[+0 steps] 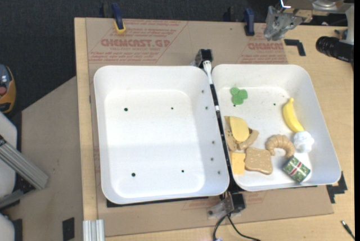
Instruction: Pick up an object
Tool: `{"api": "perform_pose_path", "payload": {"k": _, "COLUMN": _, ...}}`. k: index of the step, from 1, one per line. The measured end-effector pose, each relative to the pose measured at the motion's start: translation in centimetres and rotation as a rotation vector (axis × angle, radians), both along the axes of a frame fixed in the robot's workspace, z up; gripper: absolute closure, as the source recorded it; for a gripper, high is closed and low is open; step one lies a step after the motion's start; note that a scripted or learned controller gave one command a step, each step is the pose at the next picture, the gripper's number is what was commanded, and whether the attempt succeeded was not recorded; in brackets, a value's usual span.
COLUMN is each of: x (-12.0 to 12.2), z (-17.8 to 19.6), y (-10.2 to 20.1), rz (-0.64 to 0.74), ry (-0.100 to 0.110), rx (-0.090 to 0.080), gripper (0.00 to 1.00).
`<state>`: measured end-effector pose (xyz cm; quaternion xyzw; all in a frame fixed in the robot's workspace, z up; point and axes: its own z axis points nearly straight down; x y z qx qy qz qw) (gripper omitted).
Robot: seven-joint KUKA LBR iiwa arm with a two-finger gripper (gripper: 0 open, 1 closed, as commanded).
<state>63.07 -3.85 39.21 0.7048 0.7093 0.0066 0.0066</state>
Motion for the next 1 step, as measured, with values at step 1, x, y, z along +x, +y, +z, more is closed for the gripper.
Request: {"api": "perform_pose_path", "payload": {"k": 1, "x": 1.41, "z": 7.52, "y": 0.42, "rz": -0.004, "ry": 0.006, "rx": -0.001, "gripper": 1.0}}
